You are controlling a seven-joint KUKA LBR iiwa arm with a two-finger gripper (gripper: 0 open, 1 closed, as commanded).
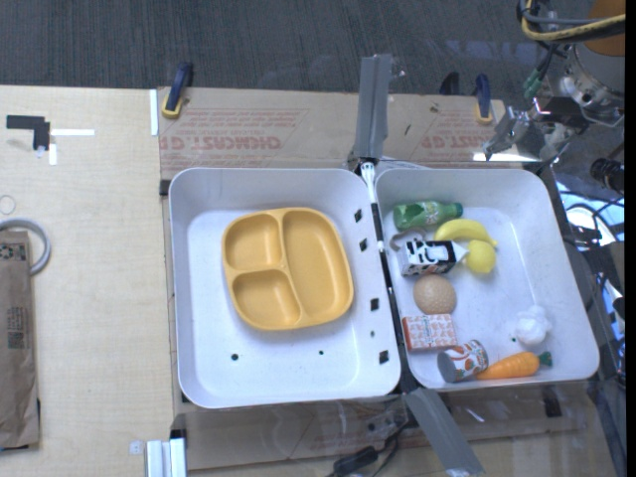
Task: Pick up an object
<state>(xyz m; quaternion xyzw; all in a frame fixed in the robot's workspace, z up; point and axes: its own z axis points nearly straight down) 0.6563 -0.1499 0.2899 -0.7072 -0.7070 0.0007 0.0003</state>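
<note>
Hovering at the top right, beyond the far rim of the right bin (556, 202), my gripper (517, 132) hung well apart from everything I might lift; how it was set I cannot tell from this slant.

The pickable things all lay in that right bin: a green bottle (427, 213) near the far wall, a banana (465, 233) just beside it with a lemon (481, 256) touching its near side, a black-and-white carton (430, 254), a brown egg-like ball (434, 294), a small red box (429, 332), a tipped can (462, 360) with a carrot (512, 366) against it, and a white crumpled lump (532, 323) near the right wall. The left bin (199, 296) bore a yellow divided plate (287, 266).

I judged the ball or the white lump the better targets, since each had bare floor around it. Coming straight down with room either side mattered; the banana cluster and the can-and-carrot pair looked too crowded for a clean grip.
</note>
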